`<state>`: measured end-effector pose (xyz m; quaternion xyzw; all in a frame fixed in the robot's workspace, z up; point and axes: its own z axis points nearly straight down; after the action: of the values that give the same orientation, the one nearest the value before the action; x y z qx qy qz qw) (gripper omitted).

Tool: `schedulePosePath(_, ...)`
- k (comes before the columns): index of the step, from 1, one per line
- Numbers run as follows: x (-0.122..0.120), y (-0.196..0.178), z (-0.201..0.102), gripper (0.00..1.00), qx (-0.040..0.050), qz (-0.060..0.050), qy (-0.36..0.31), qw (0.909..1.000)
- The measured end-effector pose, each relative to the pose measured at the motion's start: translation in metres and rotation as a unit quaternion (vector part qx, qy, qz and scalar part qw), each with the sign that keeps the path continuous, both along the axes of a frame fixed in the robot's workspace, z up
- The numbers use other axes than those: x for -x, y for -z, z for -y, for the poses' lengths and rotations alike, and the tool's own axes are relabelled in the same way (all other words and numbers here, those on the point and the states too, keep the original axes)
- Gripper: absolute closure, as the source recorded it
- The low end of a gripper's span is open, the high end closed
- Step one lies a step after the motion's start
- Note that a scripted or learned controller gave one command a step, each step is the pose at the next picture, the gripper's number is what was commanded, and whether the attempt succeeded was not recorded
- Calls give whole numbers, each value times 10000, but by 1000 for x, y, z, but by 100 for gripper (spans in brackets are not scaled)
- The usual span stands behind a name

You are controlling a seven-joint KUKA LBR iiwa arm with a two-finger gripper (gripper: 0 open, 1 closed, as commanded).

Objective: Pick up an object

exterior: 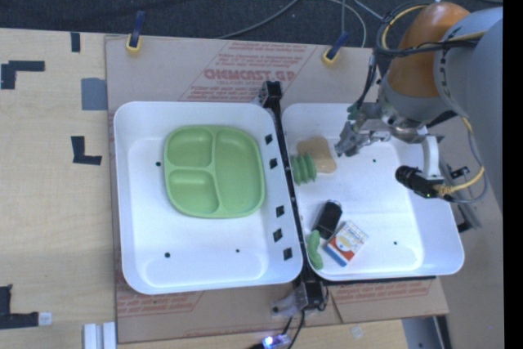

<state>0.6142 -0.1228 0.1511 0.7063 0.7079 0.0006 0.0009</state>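
Two shallow white bins sit side by side on the table (pixel 49 200), resting on a cardboard sheet (pixel 245 69) printed in red; the lettering is too blurred to read with confidence. Two clamps hold the sheet's upper edge, one at the upper left (pixel 135 39) and one at upper centre (pixel 333 51). The left bin (pixel 139 257) contains one item: a green divided plate (pixel 214 171) with three compartments, lying flat in the bin's upper middle. The right bin (pixel 425 245) contains five items. One tan, sponge-like block (pixel 319 154) lies at the bin's upper left, with one green ribbed object (pixel 304 168) touching its left side against the divider. Lower down, one black oblong object (pixel 328 218) lies tilted; just beside it to the lower right lies one small printed card or packet (pixel 346 242) in white, red and blue, its print illegible; one green piece (pixel 315 245) lies at the card's left. The gripper (pixel 353 139) hangs over the upper part of the right bin, just right of the tan block; whether its fingers are spread or pressed together cannot be told. Nothing is visibly between them.
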Motion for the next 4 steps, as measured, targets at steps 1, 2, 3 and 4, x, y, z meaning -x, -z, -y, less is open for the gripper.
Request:
schedulePosePath(1, -5, -43, 1, 100, 1, 4, 1, 10000)
schedulePosePath(2, -6, -66, 0, 100, -2, -7, 3, 10000)
schedulePosePath(3, 11, -60, -42, 100, -6, -27, -10, 10000)
schedulePosePath(4, 36, -59, -92, 100, -9, -30, -14, 10000)
